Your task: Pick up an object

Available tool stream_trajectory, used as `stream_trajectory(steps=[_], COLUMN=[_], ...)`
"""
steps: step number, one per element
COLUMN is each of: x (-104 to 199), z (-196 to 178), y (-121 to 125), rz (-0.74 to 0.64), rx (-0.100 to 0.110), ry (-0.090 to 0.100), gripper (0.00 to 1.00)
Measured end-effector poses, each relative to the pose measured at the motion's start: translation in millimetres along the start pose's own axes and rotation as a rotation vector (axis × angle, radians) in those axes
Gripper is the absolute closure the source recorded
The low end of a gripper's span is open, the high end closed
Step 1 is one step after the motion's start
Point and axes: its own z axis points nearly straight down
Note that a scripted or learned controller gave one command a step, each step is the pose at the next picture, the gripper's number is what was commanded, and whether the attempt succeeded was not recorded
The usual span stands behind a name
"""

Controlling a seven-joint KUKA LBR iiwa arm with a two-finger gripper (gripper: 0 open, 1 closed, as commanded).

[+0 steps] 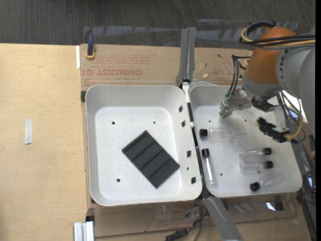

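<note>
Clear vials [256, 159] in right bin [288, 185] | pincer [226, 108] hovering apart, above-left

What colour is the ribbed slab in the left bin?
Dark grey, almost black; the ribbed slab shows in the camera view.

The grey arm [296, 69] enters from the right edge of the frame and occupies the upper right. Its orange band [268, 56] sits above the wrist, ringed by yellow and black cables. Below and left of the band, the gripper [226, 109] points down and to the left, at right of centre.
</note>
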Motion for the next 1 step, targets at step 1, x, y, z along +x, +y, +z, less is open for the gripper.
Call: stream_trajectory(steps=[1], x=[0.0], z=[0.0], y=[0.0], rz=[0.000], rx=[0.000], ry=[0.000], gripper=[0.00])
